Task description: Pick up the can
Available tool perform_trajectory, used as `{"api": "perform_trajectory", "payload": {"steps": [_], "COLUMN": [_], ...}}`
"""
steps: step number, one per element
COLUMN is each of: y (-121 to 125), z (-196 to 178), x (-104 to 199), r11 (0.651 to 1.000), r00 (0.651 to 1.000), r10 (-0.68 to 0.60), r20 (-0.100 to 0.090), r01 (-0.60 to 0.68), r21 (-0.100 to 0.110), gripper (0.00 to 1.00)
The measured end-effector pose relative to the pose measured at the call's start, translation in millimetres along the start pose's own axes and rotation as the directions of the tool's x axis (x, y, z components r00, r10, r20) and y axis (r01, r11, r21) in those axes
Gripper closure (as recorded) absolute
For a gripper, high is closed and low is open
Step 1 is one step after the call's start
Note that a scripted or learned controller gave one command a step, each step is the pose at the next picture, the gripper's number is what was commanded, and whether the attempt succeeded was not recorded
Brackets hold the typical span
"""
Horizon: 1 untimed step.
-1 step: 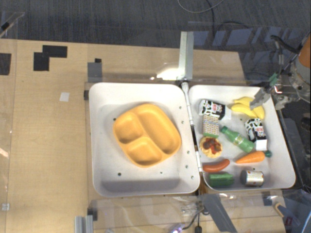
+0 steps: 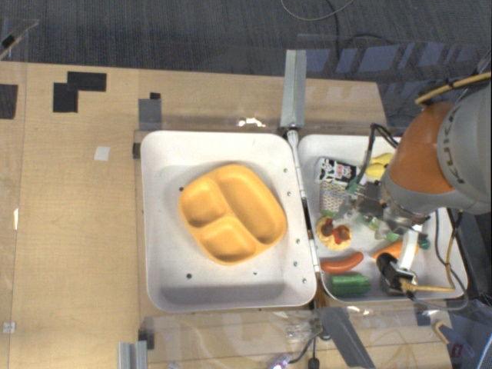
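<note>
Pale wooden bench (image 2: 69,267) carrying two shallow white bins; grey-and-orange arm (image 2: 430,160) over the right bin (image 2: 453,279).
Two-finger gripper (image 2: 367,207) hangs low among the clutter; open or closed: cannot tell. Black-and-white printed can (image 2: 334,171) lies just beyond the gripper and to its left, apart from it, near the bin's far wall. Red toy sausage (image 2: 342,263) and green toy vegetable (image 2: 350,284) sit nearer the camera than the gripper. Yellow divided plastic plate (image 2: 231,214) is well left of it, in the left bin (image 2: 165,283). Dark grey carpet (image 2: 154,21) and a black cable (image 2: 323,10) lie beyond the bench.
</note>
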State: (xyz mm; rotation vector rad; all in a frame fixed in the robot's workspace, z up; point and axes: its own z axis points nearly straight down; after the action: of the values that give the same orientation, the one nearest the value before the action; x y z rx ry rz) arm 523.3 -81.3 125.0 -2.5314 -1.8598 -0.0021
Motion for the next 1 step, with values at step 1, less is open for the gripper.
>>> {"api": "perform_trajectory", "payload": {"steps": [1], "y": [24.2], "z": [-10.8], "x": [-114.1], "r11": [0.995], "r00": [0.995], "r10": [0.099], "r20": [0.001], "r01": [-0.099], "r21": [-0.005], "gripper": [0.00]}}
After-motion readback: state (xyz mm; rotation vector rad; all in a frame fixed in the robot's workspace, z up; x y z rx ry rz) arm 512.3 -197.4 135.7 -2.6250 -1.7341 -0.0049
